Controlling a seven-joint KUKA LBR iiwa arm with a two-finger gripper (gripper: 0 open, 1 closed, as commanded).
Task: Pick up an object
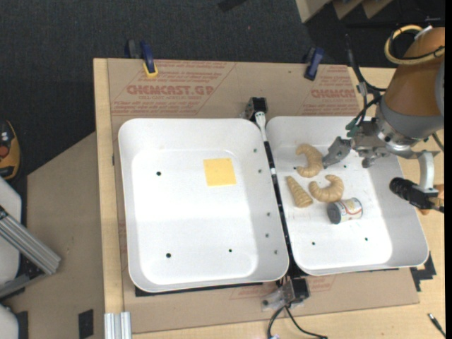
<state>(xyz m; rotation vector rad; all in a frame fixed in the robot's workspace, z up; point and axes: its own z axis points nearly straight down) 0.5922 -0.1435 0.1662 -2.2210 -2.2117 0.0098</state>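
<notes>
- Croissants (308,160), a cone pastry (298,191) and a small can (345,210) lie in the right bin (395,249)
- gripper (351,153) hangs open and empty beside the upper croissant; centre over one piece before closing

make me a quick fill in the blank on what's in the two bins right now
1. The yellow square lies in the ____ bin as the camera sees it.
2. The right bin holds ____ tan pastry-like pieces.
3. The small can lies on its ____.
4. The gripper hovers over the ____ bin.

Missing words: left; three; side; right
</notes>
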